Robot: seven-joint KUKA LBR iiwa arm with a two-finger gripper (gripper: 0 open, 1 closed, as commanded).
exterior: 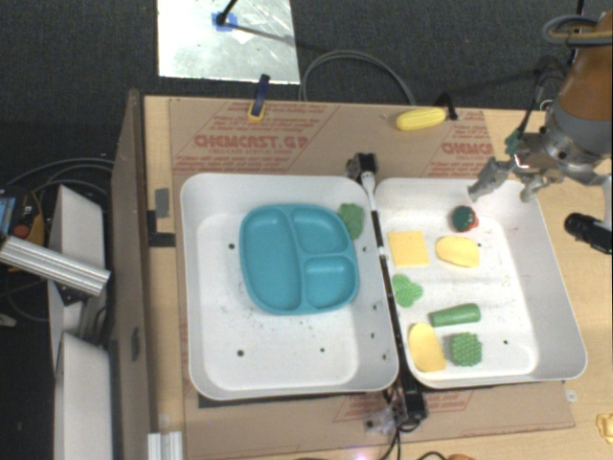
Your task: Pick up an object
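My gripper (510, 182) hangs over the far right rim of the right bin (551, 286), open, with nothing between its two grey fingers. Just below and left of it a small red and green ball (465, 219) lies in the bin. Near the ball are a yellow lemon-like piece (458, 251) and a flat yellow square (409, 248). Further forward lie a green leafy piece (407, 290), a green cylinder (454, 314), a yellow lump (426, 346) and a knobbly green piece (466, 349).
The left bin (215, 343) holds a blue divided plate (297, 257), with a green piece (351, 218) at the plate's far right corner. A yellow banana-shaped thing (421, 118) lies on the cardboard behind the bins. A divider (383, 266) separates the bins.
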